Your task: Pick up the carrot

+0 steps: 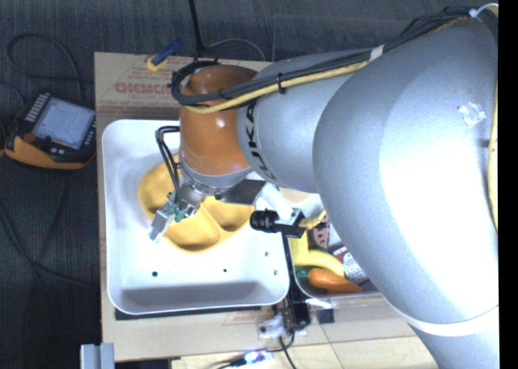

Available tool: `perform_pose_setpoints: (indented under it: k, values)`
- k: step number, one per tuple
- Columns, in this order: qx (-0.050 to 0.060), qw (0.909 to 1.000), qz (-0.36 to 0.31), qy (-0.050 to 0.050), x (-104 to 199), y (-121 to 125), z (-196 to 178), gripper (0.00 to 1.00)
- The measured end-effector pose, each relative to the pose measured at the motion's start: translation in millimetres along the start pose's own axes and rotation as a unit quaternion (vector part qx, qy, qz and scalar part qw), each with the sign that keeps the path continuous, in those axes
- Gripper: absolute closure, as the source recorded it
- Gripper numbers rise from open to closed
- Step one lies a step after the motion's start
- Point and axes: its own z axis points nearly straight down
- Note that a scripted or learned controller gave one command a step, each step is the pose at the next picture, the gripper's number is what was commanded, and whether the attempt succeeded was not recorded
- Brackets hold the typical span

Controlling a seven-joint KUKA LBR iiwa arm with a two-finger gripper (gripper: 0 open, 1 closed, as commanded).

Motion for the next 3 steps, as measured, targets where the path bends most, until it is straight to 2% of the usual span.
perform_pose_setpoints:
  k: [1, 2, 3]
  values:
    - [-0.015, 0.9976, 0.067, -0.008, 15, 16, 45, 0.00]
    - [-0.018, 0.9996, -0.018, -0.012, 54, -17, 45, 0.00]
    - [-0.022, 0.9995, -0.017, -0.014, 52, -15, 34, 1.00]
